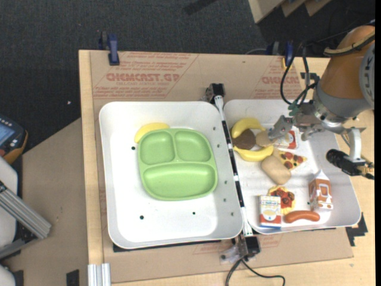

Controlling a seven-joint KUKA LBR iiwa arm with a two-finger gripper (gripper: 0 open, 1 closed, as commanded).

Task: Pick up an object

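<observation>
Your pincer (280, 131) hangs low over the right bin (351, 201), toward its twelve o'clock edge, reaching in from the three o'clock side on the grey arm (342, 94); you cannot tell from this angle whether it is open or closed, and nothing can be seen gripped in it. Going left to right, you have the left bin (119, 219) first, with a green plate (176, 163) lying flat near its centre and a yellow piece (150, 130) peeking out from under the plate at eleven o'clock. Cross the divider and you reach the right bin's pile: a banana (250, 140) curves around a brown lump (244, 139) at the bin's ten o'clock, with a second dark lump (263, 138) just beside the pincer's tip. At the pincer's six o'clock you see a tan potato (276, 170) touching the banana's end, and a pizza slice (292, 158) just to its right. Toward the bin's six o'clock edge sit a small carton (269, 211), a second pizza slice (282, 195), and a sausage (301, 217) lying along the rim. At five o'clock stands an orange-and-white carton (320, 195).
</observation>
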